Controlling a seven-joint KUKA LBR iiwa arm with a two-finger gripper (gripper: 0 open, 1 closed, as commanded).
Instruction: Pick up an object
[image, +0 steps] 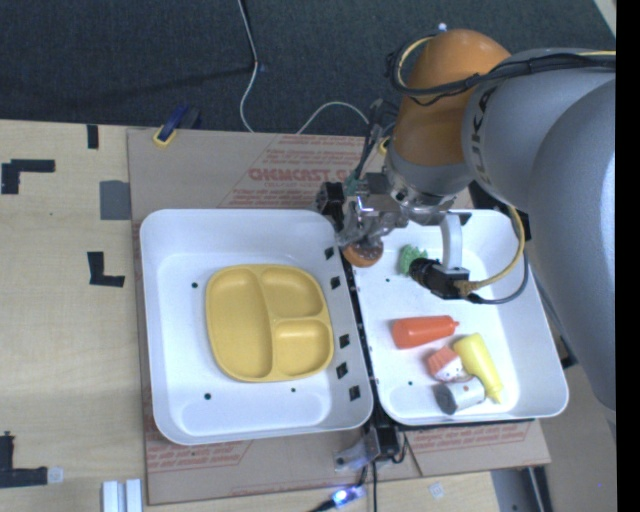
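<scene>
Two white bins (160, 300) are sitting on the brown surface (60, 330). The arm (540, 150) is reaching down. Its end effector (362, 232) is hanging over a small brown thing (364, 253); I cannot tell its grip.

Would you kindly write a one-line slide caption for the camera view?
KUKA arm's gripper over the bins' divider; yellow divided plate in left bin, orange carrot and yellow bottle in right bin.

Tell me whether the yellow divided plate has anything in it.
Empty. The yellow divided plate lies flat in the left bin, and all three compartments show bare yellow surface.
</scene>
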